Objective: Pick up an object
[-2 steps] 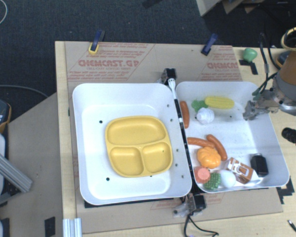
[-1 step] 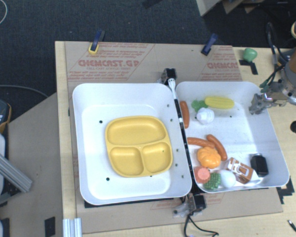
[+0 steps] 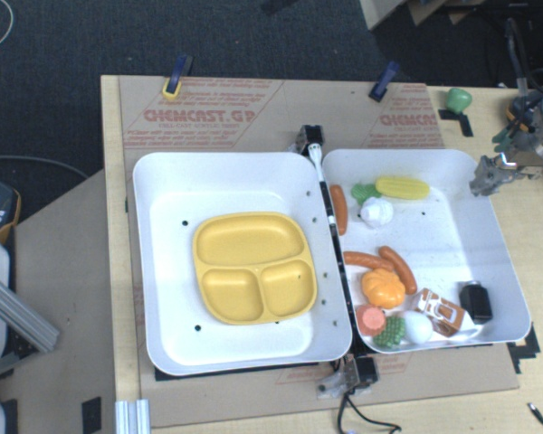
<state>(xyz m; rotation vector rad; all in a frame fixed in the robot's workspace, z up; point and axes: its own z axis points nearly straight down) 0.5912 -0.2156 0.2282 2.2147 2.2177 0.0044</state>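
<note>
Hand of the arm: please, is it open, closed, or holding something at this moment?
Hand: it cannot be told; it hangs at the right bin's far right rim, with nothing seen in it.

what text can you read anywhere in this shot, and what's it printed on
"CHEMCAST G P" in red on the brown bench sheet, behind the left bin.
"CHEMCAST" again, partly cut off, behind the right bin.
Smaller red lines around both: too blurred to read.
Small packet in right bin: print unreadable.
</note>
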